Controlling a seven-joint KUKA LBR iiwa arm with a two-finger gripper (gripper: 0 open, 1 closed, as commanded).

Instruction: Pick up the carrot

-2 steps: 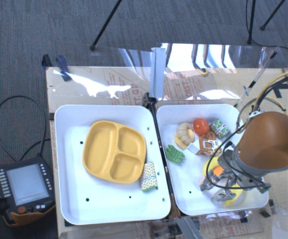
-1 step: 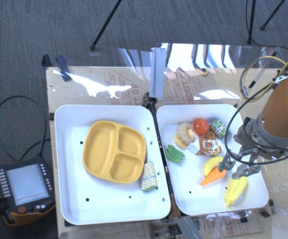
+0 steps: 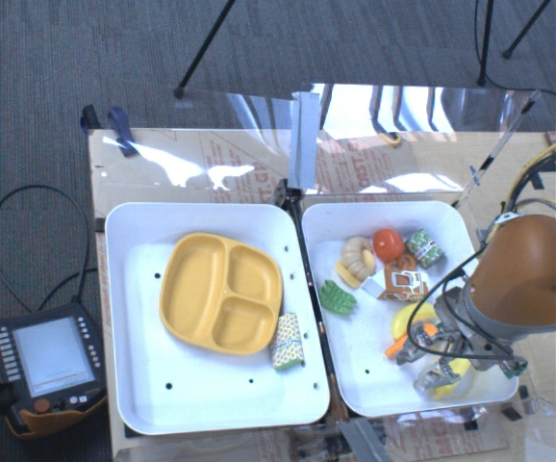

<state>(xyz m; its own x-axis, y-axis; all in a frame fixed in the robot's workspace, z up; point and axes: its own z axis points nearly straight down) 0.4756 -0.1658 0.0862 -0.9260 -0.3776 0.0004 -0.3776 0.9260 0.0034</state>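
end effector low over carrot in right bin | grip state: cannot tell | poised to grasp

Bright, even light falls from overhead. Strong glare streaks the clear panel along the top centre and right of the frame, and white patches shine on the bench in the upper left. The white bins look nearly blown out, with faint shadows. The dark carpet stays dim. Overall sharpness is moderate, slightly soft.
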